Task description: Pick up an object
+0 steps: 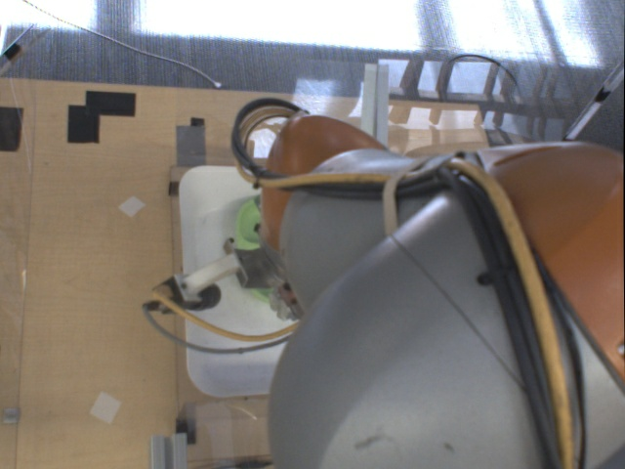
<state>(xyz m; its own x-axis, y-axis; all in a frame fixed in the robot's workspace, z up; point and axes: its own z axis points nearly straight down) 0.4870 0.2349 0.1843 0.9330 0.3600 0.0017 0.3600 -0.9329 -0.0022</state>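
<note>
Pale wooden bench (78, 291) runs under the scene, marked with black tape squares at the far left, and on it sits a shallow white bin (210, 360) whose left wall and near corner show clear of the robot. Most of the right side is taken up by the grey arm (420, 360) with its orange band, which leans over the bin. Its gripper (264, 277) hangs low inside the bin, and whether it is spread or closed, or has anything in it, cannot be told from this angle. Just beyond it, on the far side, a light green object (248, 225) lies on the bin floor, partly hidden by the wrist. Judging by its smooth, rounded look it is probably a light plastic piece, stiff and somewhat slippery, best pinched across its narrow width rather than on a curved face. Beige and grey cables (195, 325) loop across the bin's left edge.
</note>
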